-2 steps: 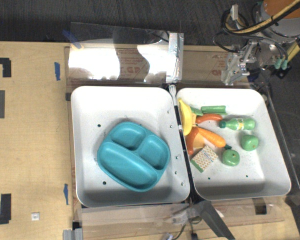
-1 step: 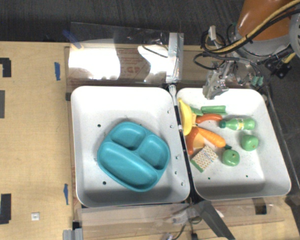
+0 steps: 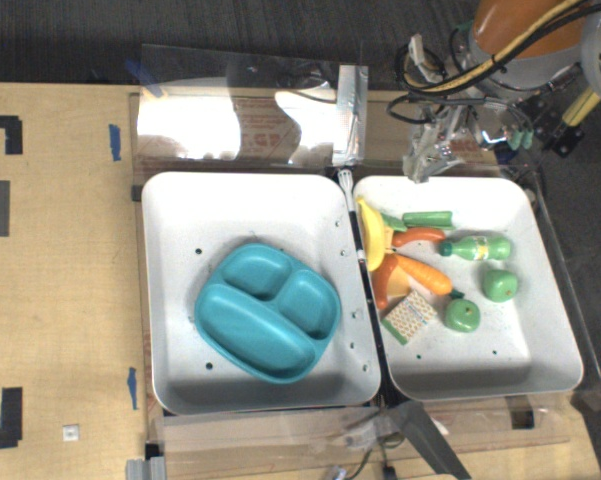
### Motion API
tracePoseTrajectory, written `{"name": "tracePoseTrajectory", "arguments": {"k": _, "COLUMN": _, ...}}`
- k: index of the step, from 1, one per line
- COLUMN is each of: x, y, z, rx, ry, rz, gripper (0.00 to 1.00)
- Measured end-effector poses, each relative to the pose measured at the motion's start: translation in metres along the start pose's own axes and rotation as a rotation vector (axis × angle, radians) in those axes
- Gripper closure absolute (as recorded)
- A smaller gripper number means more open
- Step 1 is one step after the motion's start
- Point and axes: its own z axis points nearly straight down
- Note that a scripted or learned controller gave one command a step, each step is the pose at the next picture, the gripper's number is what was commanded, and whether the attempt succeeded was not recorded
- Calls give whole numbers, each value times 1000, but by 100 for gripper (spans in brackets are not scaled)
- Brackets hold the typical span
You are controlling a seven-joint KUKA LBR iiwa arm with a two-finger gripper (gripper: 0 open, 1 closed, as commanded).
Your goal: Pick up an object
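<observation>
My gripper point(image 3: 427, 164) hangs above the back edge of the right bin point(image 3: 540, 358), its metal fingers pointing down with nothing between them. Below it in that bin lie a yellow banana point(image 3: 373, 233), a green stick-shaped toy point(image 3: 427, 218), an orange carrot point(image 3: 425, 274), a red-orange pepper point(image 3: 417, 238), a green bottle point(image 3: 477, 249), two green round fruits point(image 3: 499, 285) point(image 3: 462, 315) and a speckled tan block point(image 3: 410, 316). The left bin point(image 3: 170, 228) holds a teal divided plate point(image 3: 268, 310).
Cables and the orange-banded arm point(image 3: 525, 8) fill the upper right. A clear plastic sheet point(image 3: 250, 118) lies behind the left bin. Cardboard surface point(image 3: 50, 268) stretches to the left. The right half of the right bin floor is bare.
</observation>
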Motion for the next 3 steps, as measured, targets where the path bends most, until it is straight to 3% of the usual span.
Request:
{"name": "tracePoseTrajectory", "arguments": {"k": 1, "x": 73, "y": 44, "z": 19, "rx": -2, "ry": 6, "rz": -25, "gripper": 100}}
{"name": "tracePoseTrajectory", "arguments": {"k": 2, "x": 61, "y": -24, "z": 14, "rx": 0, "ry": 2, "rz": -174, "gripper": 100}}
{"name": "tracePoseTrajectory", "arguments": {"k": 3, "x": 58, "y": -22, "z": 1, "rx": 3, "ry": -10, "rz": -175, "gripper": 100}}
